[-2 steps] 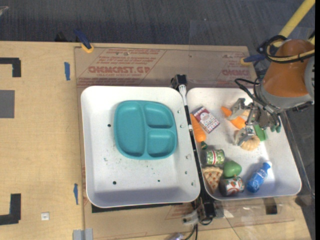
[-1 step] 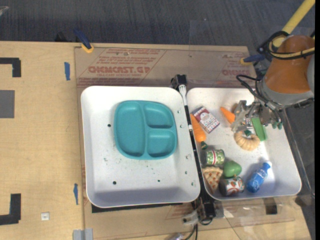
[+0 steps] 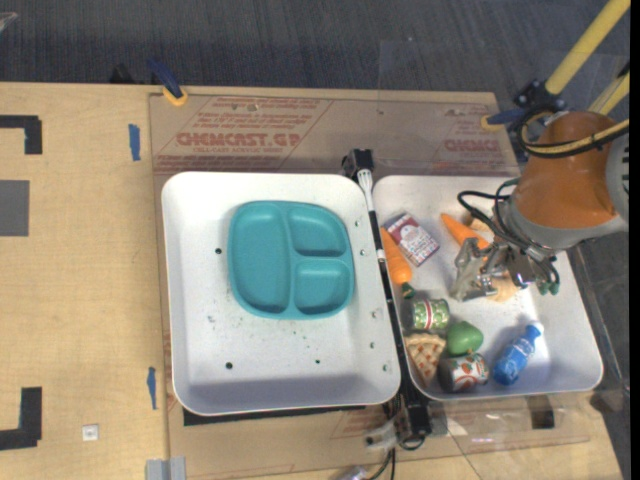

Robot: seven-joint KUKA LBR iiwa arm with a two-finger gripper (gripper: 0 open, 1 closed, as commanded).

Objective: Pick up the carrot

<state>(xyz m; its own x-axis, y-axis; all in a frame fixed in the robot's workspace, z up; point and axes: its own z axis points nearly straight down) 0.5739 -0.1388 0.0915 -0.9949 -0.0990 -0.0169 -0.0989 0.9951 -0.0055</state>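
The carrot (image 3: 461, 229) is an orange stick lying aslant in the upper middle of the right bin (image 3: 580, 318), its tip pointing up and left. Its lower right part runs under the arm's wrist. My gripper (image 3: 478, 276) hangs low in that bin, just below and right of the carrot's visible end, close over it. The metal parts of the gripper hide what lies directly beneath them. A patch of orange (image 3: 506, 289) shows at the gripper's right side; I cannot tell if it belongs to the carrot.
The right bin also holds a red-and-white packet (image 3: 412, 238), an orange oblong (image 3: 397, 265) by its left wall, a green can (image 3: 430, 315), a green fruit (image 3: 463, 338), a red can (image 3: 462, 372) and a blue bottle (image 3: 517, 353). A teal divided plate (image 3: 292, 258) lies in the left bin (image 3: 200, 348).
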